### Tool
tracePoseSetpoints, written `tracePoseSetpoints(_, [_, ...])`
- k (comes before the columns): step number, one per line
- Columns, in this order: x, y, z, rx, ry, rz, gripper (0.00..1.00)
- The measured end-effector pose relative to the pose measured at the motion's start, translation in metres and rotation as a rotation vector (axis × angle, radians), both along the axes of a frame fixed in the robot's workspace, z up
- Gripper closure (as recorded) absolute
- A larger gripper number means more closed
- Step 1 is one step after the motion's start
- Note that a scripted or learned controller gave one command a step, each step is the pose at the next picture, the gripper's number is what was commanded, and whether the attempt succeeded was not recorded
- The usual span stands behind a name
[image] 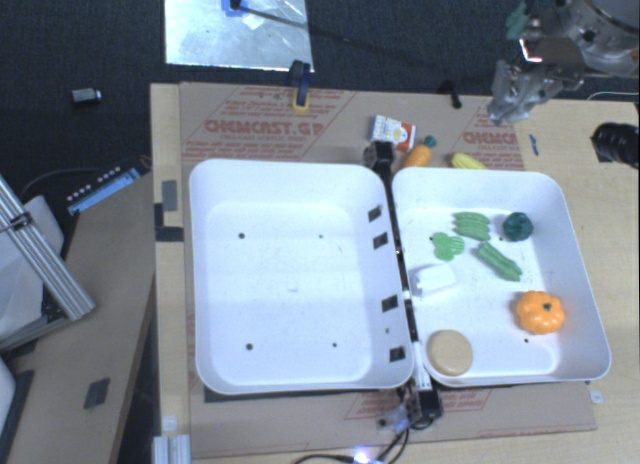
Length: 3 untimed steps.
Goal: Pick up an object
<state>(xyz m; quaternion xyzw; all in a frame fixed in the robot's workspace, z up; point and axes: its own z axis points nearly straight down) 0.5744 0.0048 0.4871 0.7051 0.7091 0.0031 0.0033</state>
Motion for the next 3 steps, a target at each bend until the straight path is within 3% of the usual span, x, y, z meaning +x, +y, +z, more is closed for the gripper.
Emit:
tracePoseSetpoints(2, [0.054, -0.022, 0.050, -0.001, 0.003, -0.006, 1.00])
tracePoseSetpoints(3, [0.084, -0.064, 0.048, -0.002, 0.006, -0.008, 1.00])
